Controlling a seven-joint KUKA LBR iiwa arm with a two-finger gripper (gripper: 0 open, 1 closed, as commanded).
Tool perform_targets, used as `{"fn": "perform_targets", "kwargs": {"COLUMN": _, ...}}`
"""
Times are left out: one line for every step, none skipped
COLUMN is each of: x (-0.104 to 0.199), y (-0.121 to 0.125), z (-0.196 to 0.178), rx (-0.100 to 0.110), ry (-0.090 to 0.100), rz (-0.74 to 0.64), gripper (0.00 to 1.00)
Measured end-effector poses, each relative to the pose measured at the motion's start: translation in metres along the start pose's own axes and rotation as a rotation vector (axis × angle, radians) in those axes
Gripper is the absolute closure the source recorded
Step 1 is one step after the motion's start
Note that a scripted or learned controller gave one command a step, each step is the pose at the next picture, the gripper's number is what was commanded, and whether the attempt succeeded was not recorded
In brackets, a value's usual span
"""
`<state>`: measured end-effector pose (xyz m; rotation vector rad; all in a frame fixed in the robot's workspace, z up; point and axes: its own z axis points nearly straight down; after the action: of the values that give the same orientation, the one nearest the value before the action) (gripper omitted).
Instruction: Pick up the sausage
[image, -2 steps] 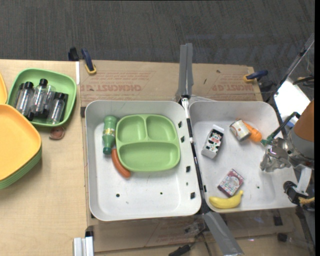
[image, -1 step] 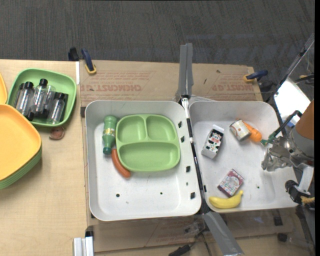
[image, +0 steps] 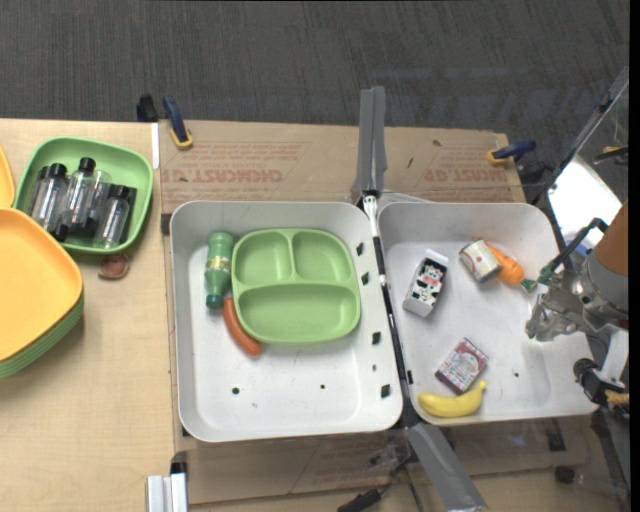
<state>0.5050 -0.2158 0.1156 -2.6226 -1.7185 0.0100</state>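
Robot lab: clamped cardboard (image: 330, 165), bins (image: 290, 405)

Two shallow white bins sit side by side on the bench. In the left bin (image: 290, 400), a green divided plate (image: 296, 284) lies toward the far edge, with the sausage (image: 240, 326) touching its near-left corner and a green bottle (image: 218, 268) just beside its left edge. The right bin (image: 500, 385) carries a small black-and-white carton (image: 427, 284) near its centre, a can (image: 480, 260) and a carrot (image: 511, 270) toward the far right, a pink packet (image: 461, 364) and a banana (image: 452, 401) at the near edge. The gripper (image: 546, 322) hangs over the right bin's right edge, well apart from the sausage. On the bench's left end, a green tray (image: 85, 195) holds dark bottles (image: 80, 202) beside stacked orange plates (image: 35, 295).
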Motion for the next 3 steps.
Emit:
{"fn": "perform_targets", "kwargs": {"x": -0.0006, "y": -0.0004, "z": -0.008, "rx": 0.002, "ry": -0.001, "rz": 0.001, "gripper": 1.0}}
{"fn": "perform_targets", "kwargs": {"x": 0.004, "y": -0.001, "z": -0.0079, "rx": 0.007, "ry": 0.005, "rz": -0.004, "gripper": 0.0}}
{"fn": "perform_targets", "kwargs": {"x": 0.004, "y": -0.001, "z": -0.0079, "rx": 0.007, "ry": 0.005, "rz": -0.004, "gripper": 0.0}}
